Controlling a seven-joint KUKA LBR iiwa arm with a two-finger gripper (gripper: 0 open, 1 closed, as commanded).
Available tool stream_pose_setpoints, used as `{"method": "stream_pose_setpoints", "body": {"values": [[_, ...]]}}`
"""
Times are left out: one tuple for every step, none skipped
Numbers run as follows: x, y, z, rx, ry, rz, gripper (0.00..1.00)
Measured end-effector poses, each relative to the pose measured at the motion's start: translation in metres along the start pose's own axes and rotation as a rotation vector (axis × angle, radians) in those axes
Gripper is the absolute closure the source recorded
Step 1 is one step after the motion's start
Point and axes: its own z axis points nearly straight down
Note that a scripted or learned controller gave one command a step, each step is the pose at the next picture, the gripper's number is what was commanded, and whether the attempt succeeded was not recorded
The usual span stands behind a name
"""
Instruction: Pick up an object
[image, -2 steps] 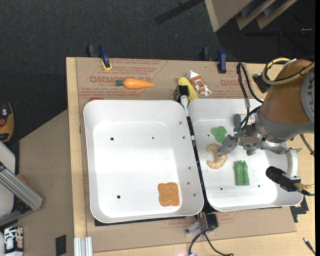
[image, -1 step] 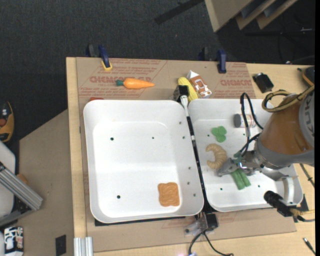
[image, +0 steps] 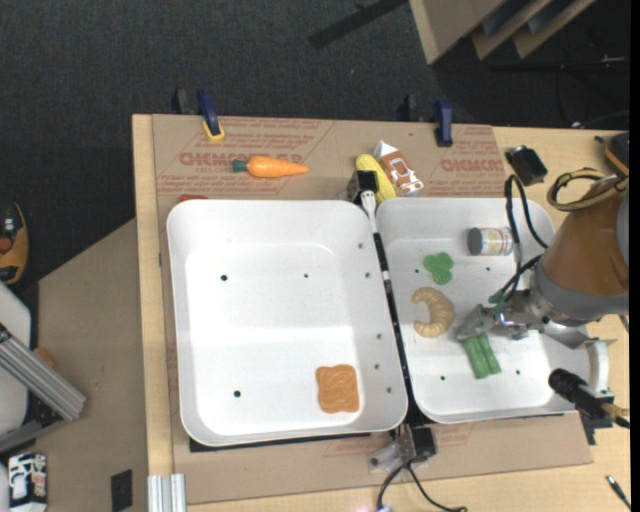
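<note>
My gripper hangs low in the right bin, reaching in from the right on the grey arm. Just below it lies a long green object, at or very near the gripper's tip; I cannot make out whether they touch. A tan croissant rests just left of the gripper. Further back are a small green leafy piece and a small can lying on its side. In the left bin, an orange waffle-like biscuit lies near the front right corner.
Behind the bins on the cardboard lie a toy carrot, a yellow item and a small printed box. Two blue clamps hold the board's back edge. Cables run at the right.
</note>
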Motion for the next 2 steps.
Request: {"method": "stream_pose_setpoints", "body": {"values": [[0.002, 0.0, -0.01, -0.002, 0.001, -0.001, 1.0], [-0.039, -0.03, -0.075, -0.003, -0.002, 0.002, 1.0]]}}
